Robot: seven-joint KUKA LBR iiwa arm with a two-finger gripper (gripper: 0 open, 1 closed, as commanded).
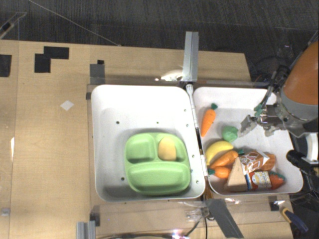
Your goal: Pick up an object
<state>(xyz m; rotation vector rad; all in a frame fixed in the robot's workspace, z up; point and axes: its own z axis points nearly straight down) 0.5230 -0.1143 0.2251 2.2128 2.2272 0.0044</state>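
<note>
My gripper (258, 125) hangs over the right bin (234, 97), near its right-middle part, below the arm's orange band (305, 83). Its fingers stand apart with nothing between them. Just to its left lies a small green object (230, 133), and an orange carrot (208, 120) with a green top lies further left near the divider. Toward the front of the bin lie a yellow banana (218, 150), an orange piece (225, 159), a tan wedge (238, 176), a bread packet (258, 160) and a red bottle (265, 180).
The left bin (114, 108) holds a green compartment plate (130, 178) with a yellow rounded object (167, 149) in its upper right compartment. A metal post (190, 54) stands behind the wall between the two bins.
</note>
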